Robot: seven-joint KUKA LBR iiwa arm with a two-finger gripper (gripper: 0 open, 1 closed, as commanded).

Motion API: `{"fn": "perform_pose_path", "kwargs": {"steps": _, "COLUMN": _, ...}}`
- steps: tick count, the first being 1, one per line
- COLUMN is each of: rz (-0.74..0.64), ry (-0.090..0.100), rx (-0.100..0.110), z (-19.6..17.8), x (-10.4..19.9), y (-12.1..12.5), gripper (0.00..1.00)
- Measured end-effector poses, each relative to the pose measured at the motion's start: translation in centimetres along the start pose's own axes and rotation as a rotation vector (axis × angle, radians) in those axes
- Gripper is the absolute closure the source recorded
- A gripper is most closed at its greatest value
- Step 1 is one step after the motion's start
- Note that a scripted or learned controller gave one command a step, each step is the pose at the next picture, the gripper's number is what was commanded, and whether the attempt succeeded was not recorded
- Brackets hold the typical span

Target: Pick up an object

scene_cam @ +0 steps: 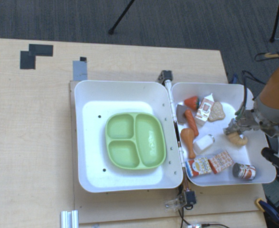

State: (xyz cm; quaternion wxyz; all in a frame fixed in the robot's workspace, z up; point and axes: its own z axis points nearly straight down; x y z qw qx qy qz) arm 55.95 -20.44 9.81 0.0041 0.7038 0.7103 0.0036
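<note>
Two shallow white plastic bins sit side by side on the pale wooden bench, and the right-hand bin (pixel 253 91) holds all the loose items, while the left-hand bin (pixel 89 127) carries a pale green three-compartment plastic tray (pixel 135 141). The two-finger gripper (pixel 237 126) of the grey arm with the orange band (pixel 277 95) is down inside the right bin, against its right-hand side, and directly over a small tan, rounded lumpy object (pixel 237 138) that lies touching or just under the tip. Whether the tool is closed, apart, or gripping that lump cannot be told, since the wrist body hides the tip from above. Taking the tan lump as the landmark: a beige flat cookie-shaped piece (pixel 217 111) lies up and to its left, a small white cylinder (pixel 203 142) lies to its left, a red-and-white rectangular packet (pixel 220 162) lies below and to its left, and a small can with a red label (pixel 244 171) lies just below it, near the bin's lower right corner. Judged from this, the lump is the nearest candidate: it sits almost straight beneath the tool, so the coming move looks to turn on a short vertical closing and lift rather than any sideways travel.
</note>
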Motion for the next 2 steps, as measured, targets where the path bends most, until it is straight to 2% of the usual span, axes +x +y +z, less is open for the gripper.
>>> {"fn": "perform_pose_path", "kwargs": {"steps": 1, "rz": 0.004, "ry": 0.001, "rx": 0.007, "z": -9.5, "x": 7.2, "y": -0.3, "gripper": 1.00}}
{"fn": "perform_pose_path", "kwargs": {"steps": 2, "rz": 0.003, "ry": 0.003, "rx": 0.008, "z": -11.7, "x": 18.3, "y": 2.5, "gripper": 1.00}}
